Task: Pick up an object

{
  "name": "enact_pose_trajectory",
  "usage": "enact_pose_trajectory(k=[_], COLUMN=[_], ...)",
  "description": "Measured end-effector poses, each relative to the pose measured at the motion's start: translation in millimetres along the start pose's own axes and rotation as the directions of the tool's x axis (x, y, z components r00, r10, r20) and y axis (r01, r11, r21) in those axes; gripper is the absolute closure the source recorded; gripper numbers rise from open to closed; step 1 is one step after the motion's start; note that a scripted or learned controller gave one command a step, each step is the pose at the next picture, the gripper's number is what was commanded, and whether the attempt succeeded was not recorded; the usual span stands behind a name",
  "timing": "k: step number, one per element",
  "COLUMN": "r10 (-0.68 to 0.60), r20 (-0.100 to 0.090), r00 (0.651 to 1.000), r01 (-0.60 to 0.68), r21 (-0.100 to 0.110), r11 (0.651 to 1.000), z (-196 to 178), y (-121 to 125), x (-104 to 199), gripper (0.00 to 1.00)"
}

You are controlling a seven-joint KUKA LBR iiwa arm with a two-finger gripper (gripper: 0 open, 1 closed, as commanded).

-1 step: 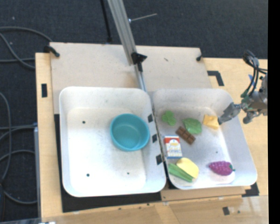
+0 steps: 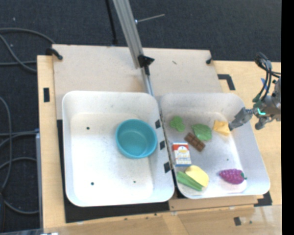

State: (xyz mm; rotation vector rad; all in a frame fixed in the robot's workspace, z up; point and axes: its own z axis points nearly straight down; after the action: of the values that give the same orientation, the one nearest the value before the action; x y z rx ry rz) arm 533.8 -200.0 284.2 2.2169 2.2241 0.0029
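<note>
Gripper [image 2: 249,117] sitting over the right edge of the right bin [image 2: 250,146], arm coming in from the right. Two fingers visible, one [image 2: 240,117] reaching toward the yellow wedge [image 2: 221,127], the other further right; spread apart, nothing between them. Fingertip just beside the wedge, can't tell if touching.

Rest of the right bin: green leafy piece [image 2: 202,131] next to a brown chocolate bar [image 2: 195,142], smaller green piece [image 2: 177,124] toward the left wall, red-and-white carton [image 2: 182,154], yellow and green corn-looking thing [image 2: 193,177] at the near edge, purple grapes [image 2: 232,176] near the bottom right corner.

Left bin [image 2: 88,180]: just a teal bowl [image 2: 136,138], upright.
</note>
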Motion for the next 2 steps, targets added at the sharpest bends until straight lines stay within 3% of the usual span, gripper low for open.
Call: enact_pose_trajectory(k=[2], r10=[0.004], r20=[0.001], r00=[1.000], r01=[-0.004], r21=[0.007], r11=[1.000], z=[103], y=[4], x=[11], gripper=[0.00])
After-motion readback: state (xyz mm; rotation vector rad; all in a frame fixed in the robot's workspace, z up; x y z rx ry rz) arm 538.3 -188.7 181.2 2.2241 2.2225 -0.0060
